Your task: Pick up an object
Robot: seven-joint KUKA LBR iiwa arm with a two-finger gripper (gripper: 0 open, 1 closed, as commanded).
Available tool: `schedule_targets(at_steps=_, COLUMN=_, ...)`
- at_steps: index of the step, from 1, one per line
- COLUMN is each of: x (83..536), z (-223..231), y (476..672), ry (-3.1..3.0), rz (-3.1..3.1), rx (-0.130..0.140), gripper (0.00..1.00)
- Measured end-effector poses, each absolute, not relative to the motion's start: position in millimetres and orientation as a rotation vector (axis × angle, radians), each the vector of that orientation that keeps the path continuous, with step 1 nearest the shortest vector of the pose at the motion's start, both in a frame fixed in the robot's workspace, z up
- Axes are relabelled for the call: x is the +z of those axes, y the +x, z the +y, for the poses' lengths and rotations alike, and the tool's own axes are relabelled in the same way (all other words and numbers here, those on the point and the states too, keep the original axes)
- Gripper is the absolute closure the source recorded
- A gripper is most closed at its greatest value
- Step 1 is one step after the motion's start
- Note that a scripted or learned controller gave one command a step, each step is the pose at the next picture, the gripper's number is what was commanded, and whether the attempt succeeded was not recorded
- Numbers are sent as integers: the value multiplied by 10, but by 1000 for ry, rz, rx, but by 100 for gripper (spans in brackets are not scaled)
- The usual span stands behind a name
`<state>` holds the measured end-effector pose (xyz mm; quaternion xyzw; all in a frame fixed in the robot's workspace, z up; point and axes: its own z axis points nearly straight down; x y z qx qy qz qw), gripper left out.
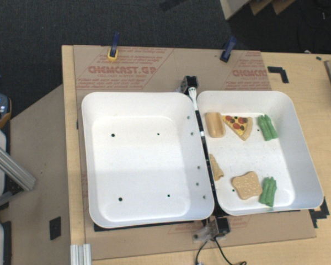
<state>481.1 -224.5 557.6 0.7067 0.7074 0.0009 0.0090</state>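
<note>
The right bin [298, 148] holds several toy foods. A tan bread roll [213, 124] lies near its upper left, beside a pizza slice [238, 125] and a green vegetable [267, 127]. Lower down sit a slice of toast [246, 185], a second green vegetable [268, 191], and a small tan piece [215, 167] against the bin's left wall.
The left bin [99, 148] sits beside the right one on a cardboard sheet [154, 65] held by a yellow clamp [113, 48] and a blue clamp [228, 48]. A cable [209, 247] trails off the front edge.
</note>
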Motion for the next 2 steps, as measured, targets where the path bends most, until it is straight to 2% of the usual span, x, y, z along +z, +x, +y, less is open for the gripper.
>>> schedule_targets(at_steps=1, x=5102, z=-1692, y=4862, ry=2219, rz=2232, rx=-3, gripper=100)
schedule_targets(at_steps=2, x=5364, z=-675, y=5265, ry=2205, rz=2231, rx=8, gripper=100)
